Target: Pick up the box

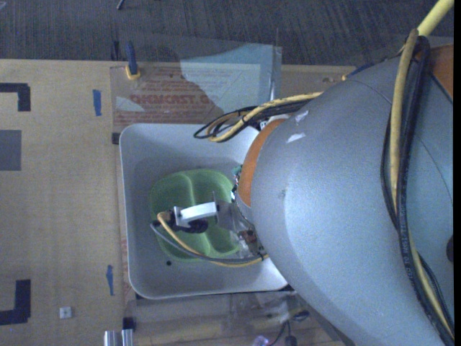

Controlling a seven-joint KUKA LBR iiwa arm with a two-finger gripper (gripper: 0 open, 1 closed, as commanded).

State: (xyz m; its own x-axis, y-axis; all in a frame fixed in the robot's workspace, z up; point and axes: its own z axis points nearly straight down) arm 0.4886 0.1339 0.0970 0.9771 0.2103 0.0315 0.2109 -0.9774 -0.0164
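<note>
Tool (pixel 232 224) low over green dish (pixel 181 187)

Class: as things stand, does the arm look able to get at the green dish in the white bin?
Likely yes. The arm hangs directly over the green dish in the white bin, with no other thing between them; its bulk hides the dish's right side.
</note>
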